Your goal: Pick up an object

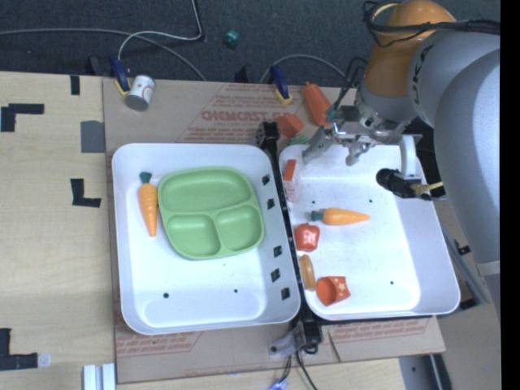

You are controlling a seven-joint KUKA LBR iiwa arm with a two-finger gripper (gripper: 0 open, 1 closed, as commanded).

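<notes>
My gripper [335,151] hangs open over the back of the right bin [422,283], with nothing between its two grey fingers. In that bin lie an orange carrot [343,215], a red round piece [306,236], a small orange sausage-like piece [307,271] and a red cup-like piece [331,289]. A small red and white piece [289,175] rests against the bin's left wall. The carrot is a little in front of the gripper. In the left bin [195,299] sit a green divided plate [212,212] and a second carrot [148,206].
Behind the right bin, two orange-red pieces [317,100] [290,123] lie on the cardboard. A white can [140,90] and blue clips [120,75] sit at the back left. Black cables run along the back. A black clamp [268,133] sits between the bins.
</notes>
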